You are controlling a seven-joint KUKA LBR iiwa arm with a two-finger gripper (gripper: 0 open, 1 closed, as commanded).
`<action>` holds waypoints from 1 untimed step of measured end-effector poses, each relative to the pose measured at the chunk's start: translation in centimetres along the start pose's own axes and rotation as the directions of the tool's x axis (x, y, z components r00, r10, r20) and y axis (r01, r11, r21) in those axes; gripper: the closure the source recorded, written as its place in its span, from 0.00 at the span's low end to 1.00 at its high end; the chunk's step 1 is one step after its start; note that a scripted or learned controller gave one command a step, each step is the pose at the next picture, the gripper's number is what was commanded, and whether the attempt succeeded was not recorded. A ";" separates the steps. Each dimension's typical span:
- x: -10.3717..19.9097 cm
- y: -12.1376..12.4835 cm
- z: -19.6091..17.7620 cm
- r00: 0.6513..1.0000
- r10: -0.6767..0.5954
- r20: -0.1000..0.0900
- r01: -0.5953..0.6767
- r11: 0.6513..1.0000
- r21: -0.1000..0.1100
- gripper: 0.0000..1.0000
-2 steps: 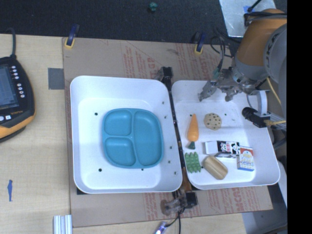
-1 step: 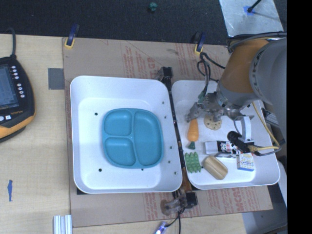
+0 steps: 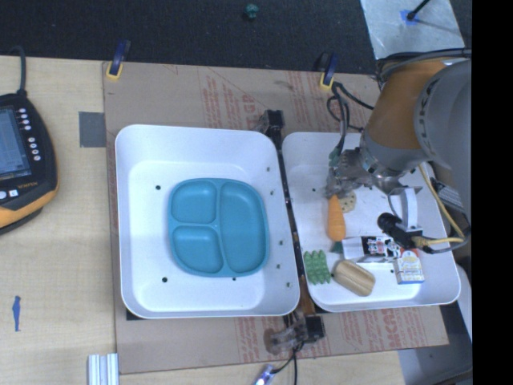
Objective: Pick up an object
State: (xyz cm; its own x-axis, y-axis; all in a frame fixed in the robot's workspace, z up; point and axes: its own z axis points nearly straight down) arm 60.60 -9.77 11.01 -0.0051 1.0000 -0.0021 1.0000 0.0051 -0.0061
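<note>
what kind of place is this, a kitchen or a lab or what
Most likely a robotics lab bench, not a kitchen. A grey and orange robot arm reaches over two white bins, an orange control pendant lies on the bench, and the food, such as a carrot, looks like toys.

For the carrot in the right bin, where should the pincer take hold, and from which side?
Probably mid-body on the carrot, coming straight down from above, closing across its narrow width. It lies flat, long axis running roughly up-down in the view, with bare bin floor on its left; the green block sits clear below.
</note>
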 end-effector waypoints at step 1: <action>4.7 -1.2 -8.2 1.000 0.001 -0.003 -0.001 1.000 -0.005 1.00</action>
